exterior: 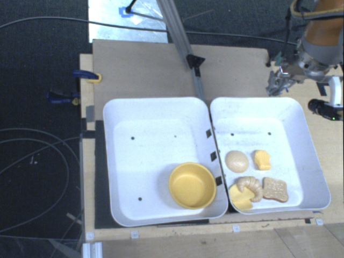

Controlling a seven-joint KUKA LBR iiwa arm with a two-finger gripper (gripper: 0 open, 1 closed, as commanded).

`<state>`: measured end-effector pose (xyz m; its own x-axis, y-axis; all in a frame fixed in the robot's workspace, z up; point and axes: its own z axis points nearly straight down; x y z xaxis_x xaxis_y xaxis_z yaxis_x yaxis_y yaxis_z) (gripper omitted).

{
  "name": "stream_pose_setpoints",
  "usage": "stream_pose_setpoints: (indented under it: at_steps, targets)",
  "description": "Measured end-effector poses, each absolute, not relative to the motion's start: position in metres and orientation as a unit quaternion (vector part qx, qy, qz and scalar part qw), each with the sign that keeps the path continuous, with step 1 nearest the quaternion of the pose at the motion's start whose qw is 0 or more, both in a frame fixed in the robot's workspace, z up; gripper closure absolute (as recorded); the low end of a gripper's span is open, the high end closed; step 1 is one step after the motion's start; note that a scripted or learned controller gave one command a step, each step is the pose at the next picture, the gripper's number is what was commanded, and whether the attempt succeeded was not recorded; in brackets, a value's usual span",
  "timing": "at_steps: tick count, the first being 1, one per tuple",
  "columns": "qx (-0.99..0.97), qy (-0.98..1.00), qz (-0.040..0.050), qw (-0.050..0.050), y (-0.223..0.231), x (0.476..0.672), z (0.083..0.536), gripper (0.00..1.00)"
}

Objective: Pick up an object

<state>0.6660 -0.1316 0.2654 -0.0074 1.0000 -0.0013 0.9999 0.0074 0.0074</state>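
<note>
Nearest, along the lower edge of the frame, a yellow bowl (pixel 192 185) sits in the lower right corner of the left bin (pixel 129 144). Beside it, the right bin (pixel 301 138) holds a croissant (pixel 251 187) lying on a yellow piece (pixel 240 199), a toast slice (pixel 275 190), a pale round bun (pixel 236 161) and a small yellow block (pixel 262 159), all clustered in its lower half. Farther back, at the upper right, the tool (pixel 278 83) hangs over the counter (pixel 145 69) beyond the right bin's far rim, grasping nothing; whether it is released or clenched I cannot tell.
</note>
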Motion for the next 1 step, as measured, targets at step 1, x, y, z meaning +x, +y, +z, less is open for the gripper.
stream_pose_setpoints:
  at_steps: [1]
  targets:
    - [0.704,0.710,0.0006,0.000,-0.0927,0.6461,0.2639,1.00]
